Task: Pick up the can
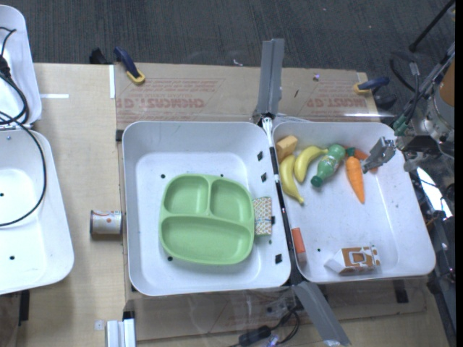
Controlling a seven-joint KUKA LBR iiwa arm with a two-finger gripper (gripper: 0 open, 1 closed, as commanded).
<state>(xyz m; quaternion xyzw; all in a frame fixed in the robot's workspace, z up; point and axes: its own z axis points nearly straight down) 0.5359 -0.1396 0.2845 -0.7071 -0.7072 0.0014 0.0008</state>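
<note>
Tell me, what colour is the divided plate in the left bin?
Light green; the divided plate shows plainly in the camera view.

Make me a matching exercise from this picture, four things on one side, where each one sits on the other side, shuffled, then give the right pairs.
Things:
1. can
2. green plate
3. carrot
4. small carton

Places:
A. upper part of the right bin
B. on the bench, left of the left bin
C. near the right bin's front edge
D. middle of the left bin

Pairs: 1-B, 2-D, 3-A, 4-C

bright even overhead light, soft shadows, slightly blurry throughout.
</note>
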